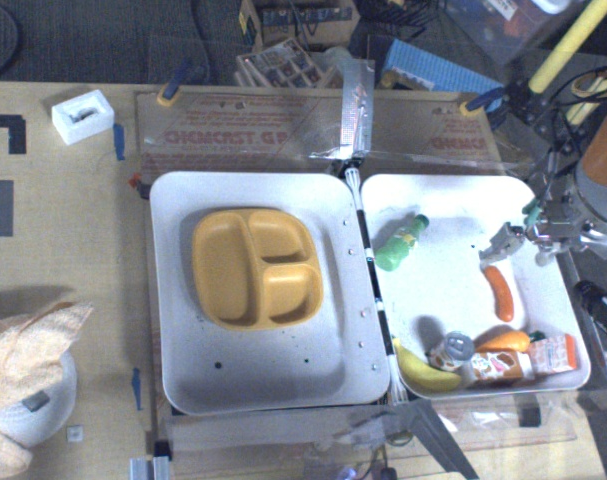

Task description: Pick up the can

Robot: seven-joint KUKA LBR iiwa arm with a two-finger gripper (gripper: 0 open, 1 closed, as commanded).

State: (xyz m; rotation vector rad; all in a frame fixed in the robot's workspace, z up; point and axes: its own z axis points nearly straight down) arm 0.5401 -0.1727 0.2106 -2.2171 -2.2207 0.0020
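The can (453,349) is small, with a silver top, and stands at the front of the right bin (433,268). It leans against a yellow banana (420,370) and an orange-and-white carton (498,366). My gripper (523,247) hovers over the right bin's far right side, above a red sausage (500,293) and well behind and to the right of the can. Its fingers are spread open with nothing between them.
A green bottle (397,244) lies at the right bin's back left. An orange carrot (505,340) and a red carton (553,354) sit at its front right. The left bin (178,348) holds a yellow divided tray (256,267).
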